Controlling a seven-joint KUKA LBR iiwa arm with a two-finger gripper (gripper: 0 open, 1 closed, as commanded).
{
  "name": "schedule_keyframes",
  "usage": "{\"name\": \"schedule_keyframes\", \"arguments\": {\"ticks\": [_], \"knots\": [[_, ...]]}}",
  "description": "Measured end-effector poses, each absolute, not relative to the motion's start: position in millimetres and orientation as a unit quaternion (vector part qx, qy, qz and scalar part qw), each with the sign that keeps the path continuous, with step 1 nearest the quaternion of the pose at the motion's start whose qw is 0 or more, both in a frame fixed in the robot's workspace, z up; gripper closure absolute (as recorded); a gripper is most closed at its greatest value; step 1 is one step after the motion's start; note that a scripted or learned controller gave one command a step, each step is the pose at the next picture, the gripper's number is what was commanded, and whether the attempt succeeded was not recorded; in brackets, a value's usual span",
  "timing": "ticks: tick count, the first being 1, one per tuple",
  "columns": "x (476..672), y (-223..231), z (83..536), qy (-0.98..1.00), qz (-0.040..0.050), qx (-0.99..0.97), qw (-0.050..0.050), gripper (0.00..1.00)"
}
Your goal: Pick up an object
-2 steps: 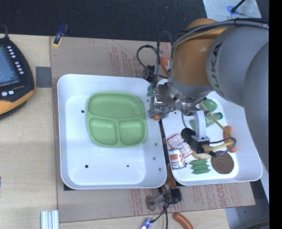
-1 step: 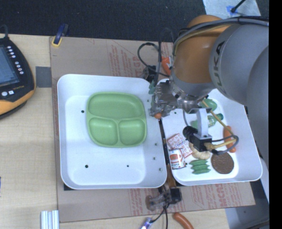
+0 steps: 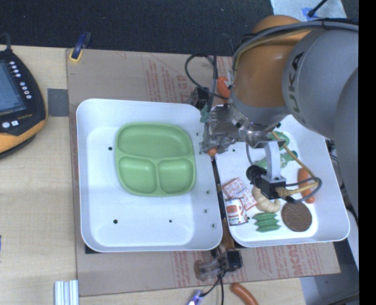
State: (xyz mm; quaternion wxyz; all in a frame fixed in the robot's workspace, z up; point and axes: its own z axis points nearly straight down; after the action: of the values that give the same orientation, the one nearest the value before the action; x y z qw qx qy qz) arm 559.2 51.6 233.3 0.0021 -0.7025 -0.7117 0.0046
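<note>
**Nothing lifted yet: gripper over the seam between the bins**

The gripper (image 3: 212, 138) hung over the line where the two bins met, towards their far end, close above the rims. From above its tip was dark and cluttered. Whether it was open or closed could not be told, and nothing could be seen in its grasp.

All the things that might be picked lay in the bins. The shallow white left bin (image 3: 99, 229) held only a pale green three-compartment plastic plate (image 3: 155, 159), lying flat in its far half and just beside the gripper. The shallow white right bin (image 3: 331, 202) held the small things, gathered in its near half:

- a red-and-white printed paper packet (image 3: 234, 187) by the left wall
- a small red-and-white can (image 3: 236, 212) just in front of the packet
- a green pea-pod toy (image 3: 265, 221)
- a pale cream curved piece (image 3: 267, 202) just beyond the toy
- a round brown biscuit-like disc (image 3: 296, 216) to their right

As a judgement, the task was not done, and the whole pick appeared to remain. The gripper sat over the rims, not squarely over any one object. The plate's edge and the packet were the nearest candidates. It would have had to settle on an object, close on it and carry it clear of the bin.
</note>
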Motion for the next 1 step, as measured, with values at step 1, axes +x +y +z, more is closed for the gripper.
{"name": "schedule_keyframes", "arguments": {"ticks": [1], "knots": [[484.7,101.6,217.4,-0.71,0.0023,-0.704,0.001,1.0]]}}
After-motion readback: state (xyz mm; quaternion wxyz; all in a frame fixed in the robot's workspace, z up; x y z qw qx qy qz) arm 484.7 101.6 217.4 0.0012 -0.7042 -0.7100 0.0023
